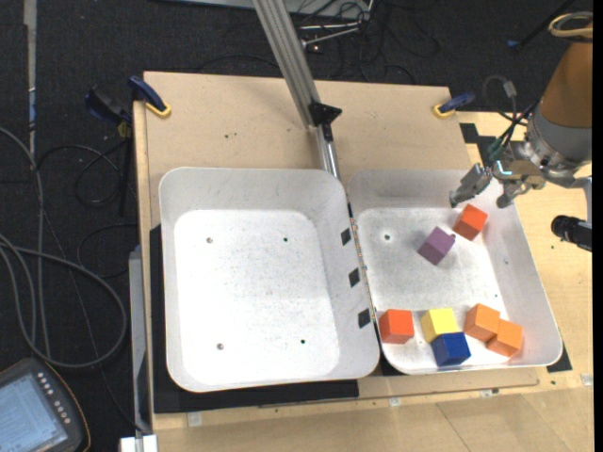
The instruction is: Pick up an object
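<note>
Camera view, slanted from above: my claw [488, 188] hangs over the far right part of the right bin [528, 262], its two fingers spread apart with nothing between them. One finger [465, 189] points down toward the bin floor on the left, the other [510, 192] sits just to its right. My arm [565, 111] enters from the right edge, orange band above the wrist. An orange cube [470, 221] lies in the right bin just below the claw, near but not touching the fingertips. A purple cube [436, 245] lies tilted beside it, slightly nearer the bin centre. Along the near wall of the same bin: an orange block [396, 325] at the left, a yellow block [438, 322] beside it, a blue block [451, 347] touching the yellow one on its near side, and two orange blocks [496, 330] close together at the right corner. The left bin [179, 252] sits alongside, its edge meeting the right bin's. Both bins rest on the counter [236, 121], which carries clamps [151, 97] at its far corners. A metal pole [283, 40] slants across the far side.
</note>
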`<state>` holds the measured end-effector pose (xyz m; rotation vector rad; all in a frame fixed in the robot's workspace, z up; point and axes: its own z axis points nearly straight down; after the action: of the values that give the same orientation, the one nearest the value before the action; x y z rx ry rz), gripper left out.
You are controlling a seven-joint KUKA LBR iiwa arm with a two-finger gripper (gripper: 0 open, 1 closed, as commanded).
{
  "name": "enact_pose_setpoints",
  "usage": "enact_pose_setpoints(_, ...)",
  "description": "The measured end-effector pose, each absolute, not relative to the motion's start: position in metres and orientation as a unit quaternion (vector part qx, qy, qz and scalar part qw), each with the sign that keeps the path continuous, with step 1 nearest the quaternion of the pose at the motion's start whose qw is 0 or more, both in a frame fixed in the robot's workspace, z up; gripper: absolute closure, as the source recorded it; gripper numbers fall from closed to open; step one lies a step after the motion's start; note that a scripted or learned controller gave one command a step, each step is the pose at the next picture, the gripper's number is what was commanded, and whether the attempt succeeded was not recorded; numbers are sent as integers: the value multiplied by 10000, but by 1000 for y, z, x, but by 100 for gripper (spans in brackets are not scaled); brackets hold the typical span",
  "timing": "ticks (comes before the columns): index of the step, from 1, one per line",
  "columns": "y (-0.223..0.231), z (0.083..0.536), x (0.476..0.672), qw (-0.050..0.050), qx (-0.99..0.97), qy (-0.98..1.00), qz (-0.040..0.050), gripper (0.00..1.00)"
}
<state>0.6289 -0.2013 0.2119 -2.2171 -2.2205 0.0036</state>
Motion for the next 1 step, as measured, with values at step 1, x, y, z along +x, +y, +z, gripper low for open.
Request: enact_pose_setpoints(1, -201, 215, 630, -3, -7058, -7084, 3, 0)
